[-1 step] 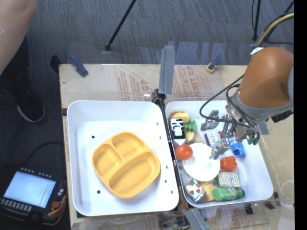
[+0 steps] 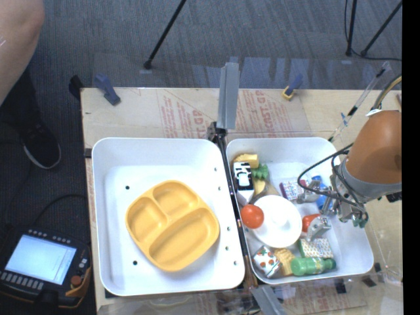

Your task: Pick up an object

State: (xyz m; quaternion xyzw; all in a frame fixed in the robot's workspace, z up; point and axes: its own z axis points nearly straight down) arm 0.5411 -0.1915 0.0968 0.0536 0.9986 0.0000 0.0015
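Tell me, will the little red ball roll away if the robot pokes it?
Probably yes. The red ball looks round and smooth, so a nudge would likely roll it. It might not go far: it sits against the white bowl among crowded toys. It may also slip from the pincer.

Grey ribbed carpet (image 2: 197, 31) across the top. Black tripod legs (image 2: 167, 28) slanting over it, more stand legs (image 2: 367, 25) at upper right. Tan wooden bench top (image 2: 164, 113) printed with red lettering, blue clamp (image 2: 106, 89) at its left corner. Lit handheld control pendant (image 2: 42, 264) on dark floor, lower left. Black shoe (image 2: 41, 144) at left.
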